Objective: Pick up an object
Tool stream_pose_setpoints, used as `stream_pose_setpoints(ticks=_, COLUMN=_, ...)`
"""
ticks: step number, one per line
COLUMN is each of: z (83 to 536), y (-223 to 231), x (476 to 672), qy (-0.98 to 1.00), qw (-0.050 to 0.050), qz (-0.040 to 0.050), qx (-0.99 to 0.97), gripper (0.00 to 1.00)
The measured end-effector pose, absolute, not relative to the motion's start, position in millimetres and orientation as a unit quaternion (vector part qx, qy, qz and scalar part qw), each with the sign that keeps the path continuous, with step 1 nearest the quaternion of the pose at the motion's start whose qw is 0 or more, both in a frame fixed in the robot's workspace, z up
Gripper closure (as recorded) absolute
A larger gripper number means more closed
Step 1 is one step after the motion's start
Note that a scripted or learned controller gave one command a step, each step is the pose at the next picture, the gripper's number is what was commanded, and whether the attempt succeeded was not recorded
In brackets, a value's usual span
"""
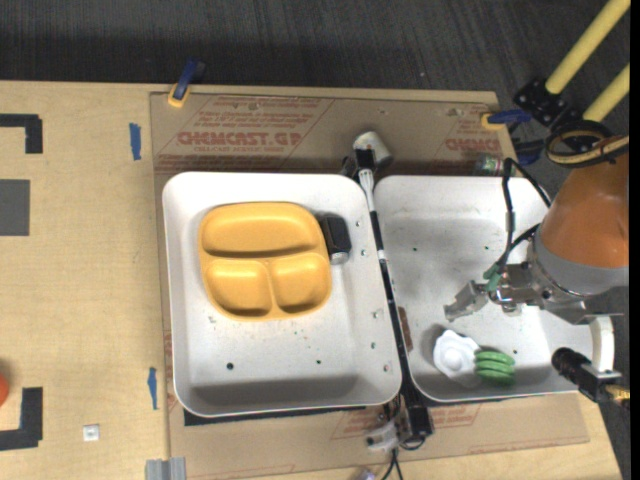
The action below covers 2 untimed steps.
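The gripper (468, 301) hangs over the right bin (430, 218), approaching; how far its jaws are parted I cannot tell; next, drop onto the white-and-green toy (473, 358) just below.

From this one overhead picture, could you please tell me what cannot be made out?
- Gripper: small and blurred in the camera view, so its open or shut state is unclear.
- Dark object in the left bin: partly tucked behind the yellow divided tray, identity unclear.
- White and green object in the right bin: too small to identify.
- Arm: cut off by the right edge.
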State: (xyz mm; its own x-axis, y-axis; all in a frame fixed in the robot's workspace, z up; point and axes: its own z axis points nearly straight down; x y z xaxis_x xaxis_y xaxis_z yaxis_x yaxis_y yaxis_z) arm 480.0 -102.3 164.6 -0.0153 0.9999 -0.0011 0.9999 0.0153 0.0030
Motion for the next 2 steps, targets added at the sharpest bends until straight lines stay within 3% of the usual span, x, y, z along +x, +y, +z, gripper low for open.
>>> stream_pose_setpoints(ticks=1, z=85.0, y=-101.0, x=479.3, qy=0.643, qw=-0.001, qz=0.0002, qx=0.766, gripper=0.00)
stream_pose_setpoints(ticks=2, z=95.2, y=-100.0, x=480.5, qy=0.642, qw=0.000, qz=0.0020, qx=0.766, gripper=1.00)
